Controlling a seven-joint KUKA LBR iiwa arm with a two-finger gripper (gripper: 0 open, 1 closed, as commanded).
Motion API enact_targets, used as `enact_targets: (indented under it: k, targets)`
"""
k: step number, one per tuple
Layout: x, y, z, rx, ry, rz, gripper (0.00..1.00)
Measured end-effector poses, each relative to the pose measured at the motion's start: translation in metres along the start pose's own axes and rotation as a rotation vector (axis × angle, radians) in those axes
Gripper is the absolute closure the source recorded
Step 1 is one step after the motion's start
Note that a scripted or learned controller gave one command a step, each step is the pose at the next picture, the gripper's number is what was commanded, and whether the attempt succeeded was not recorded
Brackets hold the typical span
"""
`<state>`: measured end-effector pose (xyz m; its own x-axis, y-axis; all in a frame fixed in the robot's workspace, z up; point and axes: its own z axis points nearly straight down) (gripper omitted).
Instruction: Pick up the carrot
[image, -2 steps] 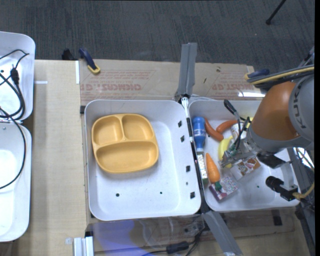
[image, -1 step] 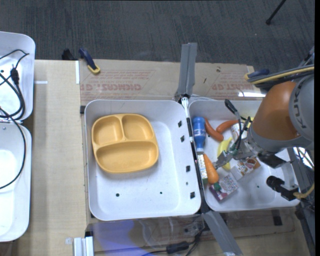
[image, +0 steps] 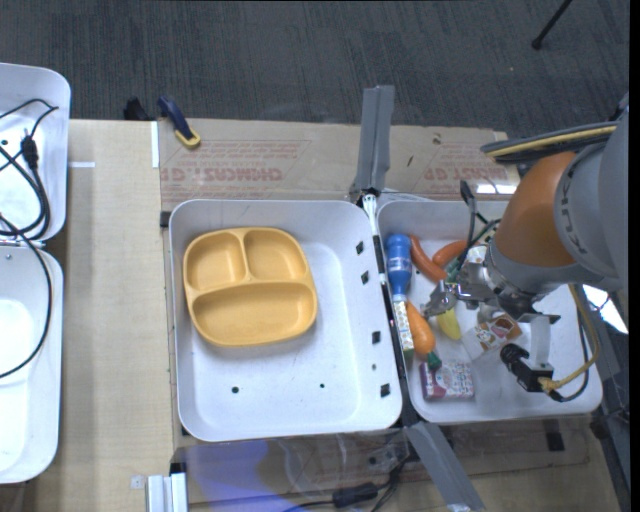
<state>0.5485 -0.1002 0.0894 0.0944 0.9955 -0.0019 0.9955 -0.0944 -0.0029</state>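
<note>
**Right bin crowded, arm low**

Carrot lies at right bin's left wall, beside a bottle. End effector sits just right of it, among clutter; grip state cannot be told. Left bin has open floor around a yellow tray. Arm hides the bin's far right.

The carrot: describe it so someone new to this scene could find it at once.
Look in the right-hand bin, along its left wall. Just below the blue bottle lies the carrot, slanting down to the right. It is a short orange cone with a green tip, unlike the curved orange-red pepper higher up.
</note>
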Motion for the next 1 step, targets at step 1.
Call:
enact_targets:
  k: [1]
  targets:
    - [0.0017,0.0488,0.0021,0.035,0.008,-0.425,0.0]
